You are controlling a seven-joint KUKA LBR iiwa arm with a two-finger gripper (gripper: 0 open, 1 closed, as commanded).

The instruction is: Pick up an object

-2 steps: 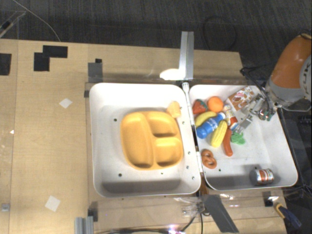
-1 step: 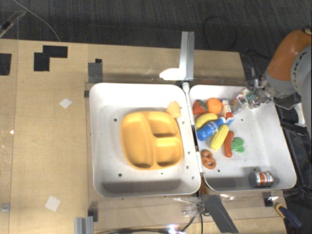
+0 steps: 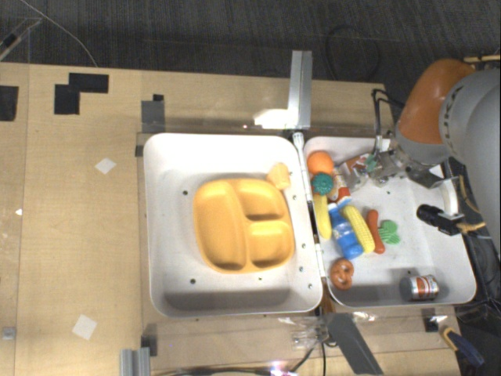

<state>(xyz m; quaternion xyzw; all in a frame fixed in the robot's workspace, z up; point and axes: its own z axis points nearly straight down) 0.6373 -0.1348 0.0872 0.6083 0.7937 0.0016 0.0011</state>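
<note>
The right bin holds several small objects. An orange ball and a teal piece lie at its back left. A yellow stick, a blue bottle, a corn cob, a red sausage and a green piece lie in the middle. A brown ring and a small can sit near the front. My gripper hangs low over the bin's back part, just right of the orange ball, with nothing clearly held.
The left bin carries a yellow divided tray and a small pale object at its back right. A metal post stands behind the divider between the bins. The grey arm covers the right bin's back right corner.
</note>
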